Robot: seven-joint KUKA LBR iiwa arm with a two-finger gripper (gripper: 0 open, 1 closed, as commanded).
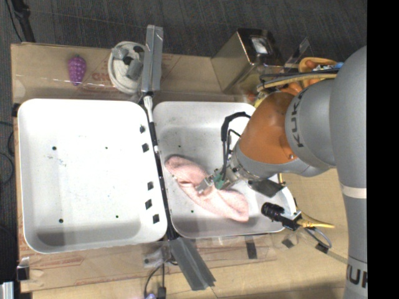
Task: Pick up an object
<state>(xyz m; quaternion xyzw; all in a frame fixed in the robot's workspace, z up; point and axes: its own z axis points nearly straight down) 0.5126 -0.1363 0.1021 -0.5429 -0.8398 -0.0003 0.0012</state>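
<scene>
Where the hand (211,183) meets it, soft pink cloth (206,195) rumples.

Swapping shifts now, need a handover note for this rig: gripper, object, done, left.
Gripper: down in the right bin, on the middle of the pink cloth; finger state unreadable from the camera view.
Pink cloth: lies flat on the right bin's floor, running from its centre toward the near right corner.
Left bin: beside it, across the divider.
Done: arm has reached the cloth.
Left: confirm a grasp, lift the cloth clear.
</scene>
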